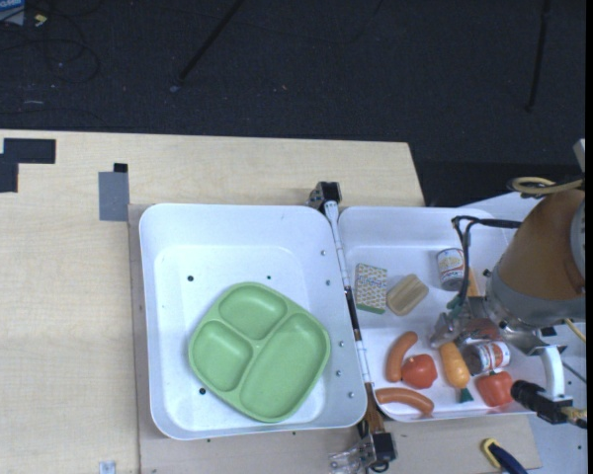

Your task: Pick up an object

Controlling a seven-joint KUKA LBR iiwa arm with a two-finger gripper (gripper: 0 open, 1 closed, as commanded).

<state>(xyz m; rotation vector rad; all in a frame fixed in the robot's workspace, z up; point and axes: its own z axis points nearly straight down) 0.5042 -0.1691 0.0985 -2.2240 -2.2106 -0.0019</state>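
— Where is your tool hanging?
— My tool (453, 326) is hovering in the right bin (415, 227), just above the carrot (455, 363) lying beside the tomato (419, 370).
— Gripping anything?
— I cannot tell.

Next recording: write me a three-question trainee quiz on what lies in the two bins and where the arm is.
1. True or false: the green divided plate lies in the left bin.
2. Multiple choice: the arm reaches down over which bin? A) left bin B) right bin C) neither, it hangs over the bare bench
3. Fill in: beside the patterned sponge lies a tan ____.

Key
1. True. The plate has three compartments and sits in the left bin.
2. B. The gripper is low among the toy food, near the orange carrot and the tomato.
3. Bread slice, to the sponge's right, the two close together.
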